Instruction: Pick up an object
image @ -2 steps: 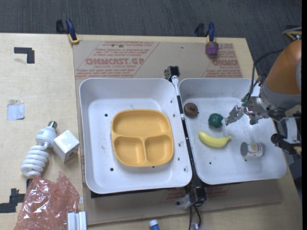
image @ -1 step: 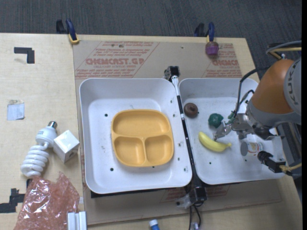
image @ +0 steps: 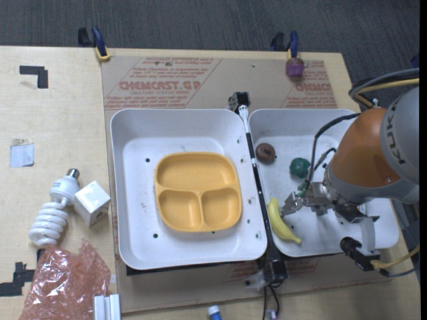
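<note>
In the right bin [image: 280, 122] lie a yellow banana [image: 281, 222] near the front left corner, a dark green ball [image: 299, 167] in the middle, and a brown round object [image: 266, 153] toward the back left. My gripper [image: 294, 203] hangs low over the bin floor, just right of the banana's upper end and below the green ball. Its fingers look slightly apart, with nothing seen between them. The grey and orange arm covers the right part of that bin.
The left bin [image: 130, 179] holds a yellow three-compartment tray [image: 198, 191]. On the bench to the left lie a spiral light bulb [image: 53, 212], a small white box [image: 92, 203] and crumpled pinkish plastic [image: 63, 282]. A purple object [image: 295, 66] sits on the board behind the bins.
</note>
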Available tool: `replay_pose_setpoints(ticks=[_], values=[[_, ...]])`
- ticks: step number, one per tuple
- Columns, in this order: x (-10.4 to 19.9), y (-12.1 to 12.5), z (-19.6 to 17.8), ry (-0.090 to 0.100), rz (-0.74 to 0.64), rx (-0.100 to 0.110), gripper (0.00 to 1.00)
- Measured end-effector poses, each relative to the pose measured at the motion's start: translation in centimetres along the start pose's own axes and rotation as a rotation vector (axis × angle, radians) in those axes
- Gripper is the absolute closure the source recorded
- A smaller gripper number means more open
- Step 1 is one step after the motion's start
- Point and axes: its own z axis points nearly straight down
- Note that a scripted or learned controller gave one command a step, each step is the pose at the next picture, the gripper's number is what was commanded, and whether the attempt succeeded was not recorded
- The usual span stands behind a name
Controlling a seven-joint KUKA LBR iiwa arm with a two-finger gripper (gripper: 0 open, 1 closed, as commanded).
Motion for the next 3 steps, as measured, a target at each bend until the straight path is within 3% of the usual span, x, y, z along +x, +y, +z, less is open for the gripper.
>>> replay_pose_setpoints(ticks=[1,2,3], values=[[-0.1,0.1,-1.0,-0.001,0.002,-0.002,1.00],[6.5,1.9,-10.0,-0.001,-0.002,-0.003,1.00],[6.5,1.9,-10.0,-0.001,-0.002,-0.002,0.00]])
